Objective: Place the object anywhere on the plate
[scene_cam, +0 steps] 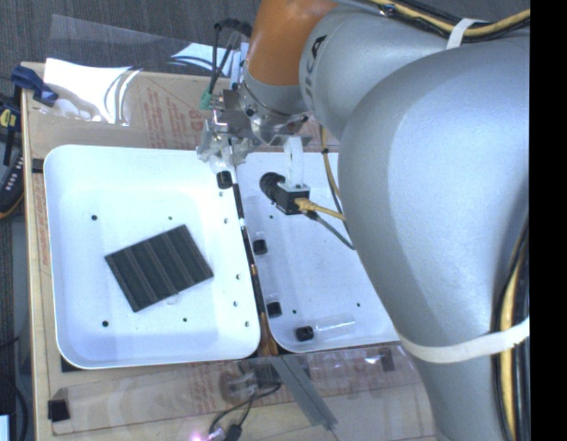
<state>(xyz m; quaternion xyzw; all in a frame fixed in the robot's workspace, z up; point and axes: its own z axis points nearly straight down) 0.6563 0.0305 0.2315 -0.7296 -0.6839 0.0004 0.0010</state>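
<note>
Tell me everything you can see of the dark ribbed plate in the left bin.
The plate is a dark grey rectangle with parallel ridges running along its length, rubbery or plastic by its look. It lies flat on the floor of the left bin, turned at a slant to the walls, near the middle. Nothing rests on it or touches it.

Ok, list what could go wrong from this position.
1. The gripper sits over the seam between the two bins, far from the dark ribbed plate in the left bin; a release here would probably miss the plate.
2. The arm covers much of the right bin, so anything under it goes unchecked.
</note>
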